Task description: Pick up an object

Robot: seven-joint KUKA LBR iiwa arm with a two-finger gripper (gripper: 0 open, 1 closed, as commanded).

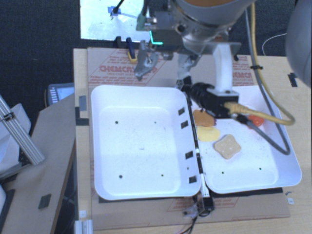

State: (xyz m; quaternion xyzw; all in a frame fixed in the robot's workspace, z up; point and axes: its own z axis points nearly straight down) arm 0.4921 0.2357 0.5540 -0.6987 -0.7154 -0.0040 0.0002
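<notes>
Bins (pixel 141 145): white, black-dotted.
Toast piece (pixel 227 146): beige.
Flat slice (pixel 208 134): yellow.
Round piece (pixel 204 118): orange.
Small item (pixel 257 121): red.
Counter (pixel 58 145): tan.

A pale wooden bench top (pixel 58 145) fills the lower part of the view, with a brown cardboard sheet (pixel 117 69) printed in red letters lying flat on it. Behind the bench the floor (pixel 39 28) is dark blue-black carpet, broken by a bright whitish rectangular patch (pixel 105 11) near the top of the view. At the left edge a ridged aluminium rail (pixel 19 133) slants across the bench, and a small grey device (pixel 61 92) sits just beside the cardboard's left side.
</notes>
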